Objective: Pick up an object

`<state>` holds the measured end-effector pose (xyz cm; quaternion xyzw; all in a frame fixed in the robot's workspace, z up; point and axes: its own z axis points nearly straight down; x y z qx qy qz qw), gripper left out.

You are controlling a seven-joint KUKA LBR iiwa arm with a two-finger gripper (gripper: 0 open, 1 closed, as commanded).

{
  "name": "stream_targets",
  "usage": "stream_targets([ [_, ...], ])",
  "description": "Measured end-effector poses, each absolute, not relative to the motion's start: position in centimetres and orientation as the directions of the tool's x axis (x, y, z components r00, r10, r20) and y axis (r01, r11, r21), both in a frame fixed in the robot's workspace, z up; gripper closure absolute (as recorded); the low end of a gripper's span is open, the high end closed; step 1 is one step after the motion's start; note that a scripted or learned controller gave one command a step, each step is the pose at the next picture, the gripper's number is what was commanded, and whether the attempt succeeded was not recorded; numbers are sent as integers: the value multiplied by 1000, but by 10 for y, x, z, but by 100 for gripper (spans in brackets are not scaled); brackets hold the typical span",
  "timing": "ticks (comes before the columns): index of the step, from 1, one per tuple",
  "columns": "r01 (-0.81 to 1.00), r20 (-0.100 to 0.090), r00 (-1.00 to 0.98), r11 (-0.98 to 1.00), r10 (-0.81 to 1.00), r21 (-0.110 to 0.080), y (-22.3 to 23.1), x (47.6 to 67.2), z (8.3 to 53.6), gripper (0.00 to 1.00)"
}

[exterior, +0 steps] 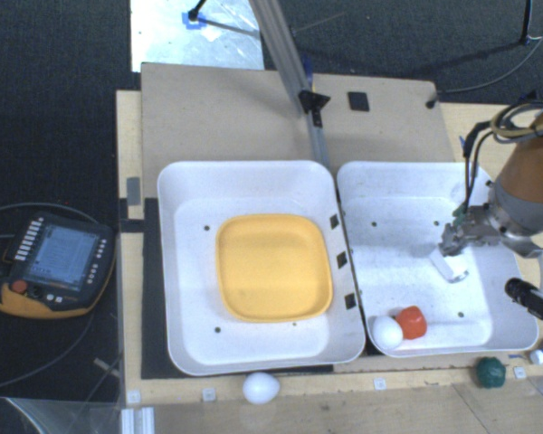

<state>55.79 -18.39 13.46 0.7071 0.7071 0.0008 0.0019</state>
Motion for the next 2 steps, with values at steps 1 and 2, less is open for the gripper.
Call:
stream_targets([
  [1, 1000, -2, 0, 0, 1000, 5, -194, 563, 190, 100],
  [2, 1000, -1, -1, 1, 1000, 5, -192, 574, 241, 100],
])
